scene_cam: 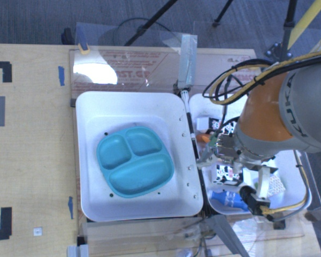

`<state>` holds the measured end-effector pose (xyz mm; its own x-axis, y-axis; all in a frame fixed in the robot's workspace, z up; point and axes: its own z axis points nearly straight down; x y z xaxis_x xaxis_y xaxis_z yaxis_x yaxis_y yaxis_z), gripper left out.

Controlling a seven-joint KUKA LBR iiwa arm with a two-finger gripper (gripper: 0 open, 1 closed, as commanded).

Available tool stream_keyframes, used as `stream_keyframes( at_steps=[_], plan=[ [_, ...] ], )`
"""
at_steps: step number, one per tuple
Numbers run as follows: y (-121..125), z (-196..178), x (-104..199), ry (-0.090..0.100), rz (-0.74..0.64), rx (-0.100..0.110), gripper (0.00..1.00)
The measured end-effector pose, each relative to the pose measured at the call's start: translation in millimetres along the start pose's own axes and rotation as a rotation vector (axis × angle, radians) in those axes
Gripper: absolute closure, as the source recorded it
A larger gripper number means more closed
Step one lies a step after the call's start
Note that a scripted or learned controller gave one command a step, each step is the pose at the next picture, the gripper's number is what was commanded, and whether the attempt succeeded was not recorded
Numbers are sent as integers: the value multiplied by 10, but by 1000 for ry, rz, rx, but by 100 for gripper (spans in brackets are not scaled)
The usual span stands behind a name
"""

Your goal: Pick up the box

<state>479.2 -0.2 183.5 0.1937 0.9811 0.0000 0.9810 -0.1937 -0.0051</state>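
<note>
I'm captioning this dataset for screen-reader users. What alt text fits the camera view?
A grey arm with an orange band reaches from the right down into the right white bin, over a jumble of small items including a blue object. The left white bin holds a teal divided plate.

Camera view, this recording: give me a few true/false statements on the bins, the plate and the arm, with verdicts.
1. The blue divided plate lies in the left bin. True.
2. The plate has three compartments. True.
3. The arm hangs over the left bin. False: it is over the right bin.
4. The band above the wrist is green. False: it is orange.
5. A blue object lies in the right bin, near its front edge. True.
6. The plate is stacked on the patterned box. False: the box is in the right bin, below the claw.
</note>
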Motion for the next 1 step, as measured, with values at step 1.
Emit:
stream_keyframes(
  at_steps=[1],
  plan=[
    [-18,0,90,0,-3,-1,0]
  ],
)
